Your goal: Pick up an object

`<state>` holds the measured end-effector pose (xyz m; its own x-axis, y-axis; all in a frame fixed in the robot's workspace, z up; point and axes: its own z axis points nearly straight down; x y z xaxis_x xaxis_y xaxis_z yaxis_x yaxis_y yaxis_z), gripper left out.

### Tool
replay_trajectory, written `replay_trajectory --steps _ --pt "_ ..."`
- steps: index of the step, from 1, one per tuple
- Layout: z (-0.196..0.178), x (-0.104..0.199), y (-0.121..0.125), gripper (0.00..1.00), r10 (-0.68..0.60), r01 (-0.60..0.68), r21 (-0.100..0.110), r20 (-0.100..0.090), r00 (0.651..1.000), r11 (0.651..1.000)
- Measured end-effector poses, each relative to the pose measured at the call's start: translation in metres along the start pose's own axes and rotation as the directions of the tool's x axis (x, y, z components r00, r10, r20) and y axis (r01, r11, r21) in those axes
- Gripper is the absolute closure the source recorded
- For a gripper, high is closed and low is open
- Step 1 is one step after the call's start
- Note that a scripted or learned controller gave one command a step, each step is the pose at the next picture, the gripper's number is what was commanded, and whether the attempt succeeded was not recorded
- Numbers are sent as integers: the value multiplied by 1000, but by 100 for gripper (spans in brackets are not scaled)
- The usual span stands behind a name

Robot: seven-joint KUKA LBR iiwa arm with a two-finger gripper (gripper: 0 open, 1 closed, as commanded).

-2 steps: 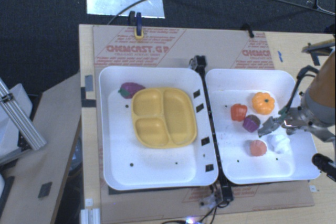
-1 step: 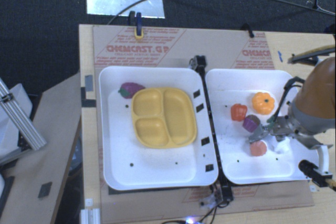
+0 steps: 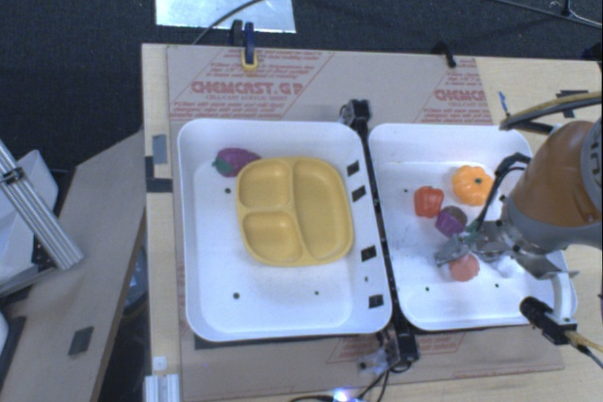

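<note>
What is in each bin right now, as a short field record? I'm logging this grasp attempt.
left bin: yellow tray with three compartments, purple toy at its upper left corner
right bin: orange toy, red toy, purple piece, pink toy
gripper: low in the right bin, just above the pink toy and beside the purple piece
grasp: cannot tell from this view
arm: reaches in from the right

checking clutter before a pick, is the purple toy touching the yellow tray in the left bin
Touching, it seems: in the camera view the purple toy lies against the tray's upper-left corner with no white gap between them.
</note>
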<state>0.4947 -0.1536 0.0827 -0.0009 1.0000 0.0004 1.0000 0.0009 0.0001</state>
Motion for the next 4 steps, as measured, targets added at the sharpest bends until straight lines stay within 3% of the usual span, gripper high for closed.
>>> replay_trajectory --steps 1,4 --pt "-13 0 1 100 0 0 -4 1 1000 1000" --pt "-156 -7 1 100 -3 3 -7 3 1000 1000"
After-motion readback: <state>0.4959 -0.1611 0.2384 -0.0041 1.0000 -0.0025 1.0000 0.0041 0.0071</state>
